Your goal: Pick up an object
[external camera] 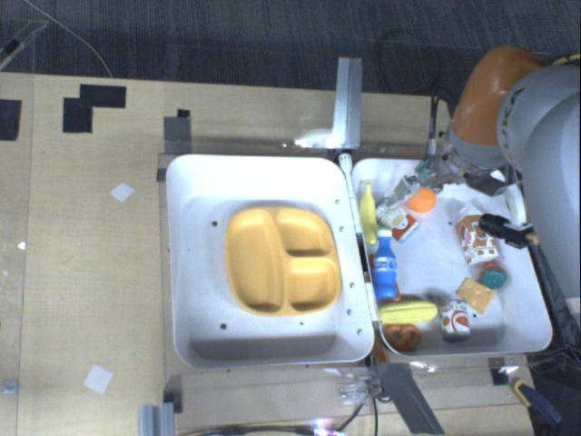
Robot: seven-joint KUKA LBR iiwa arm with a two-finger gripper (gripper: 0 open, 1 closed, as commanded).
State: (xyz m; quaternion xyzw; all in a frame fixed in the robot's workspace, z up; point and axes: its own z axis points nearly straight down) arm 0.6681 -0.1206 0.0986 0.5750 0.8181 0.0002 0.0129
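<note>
The right white bin [531, 330] holds several small items. An orange ball [422, 201] lies near its back, with a red and white packet [399, 221] just left of it. A blue bottle [385, 266] stands by the left wall, behind a yellow corn cob [408, 312]. A long yellow piece [367, 209] leans along the left wall. My gripper [425, 178] hangs low over the back of this bin, right above the orange ball. Nothing visibly hangs from it.
A red and white carton [474, 239], a teal item [492, 276], a tan cracker [476, 294], a small can [455, 320] and a brown round item [403, 337] also lie in the right bin. The left bin [195, 198] holds a yellow divided plate [281, 260].
</note>
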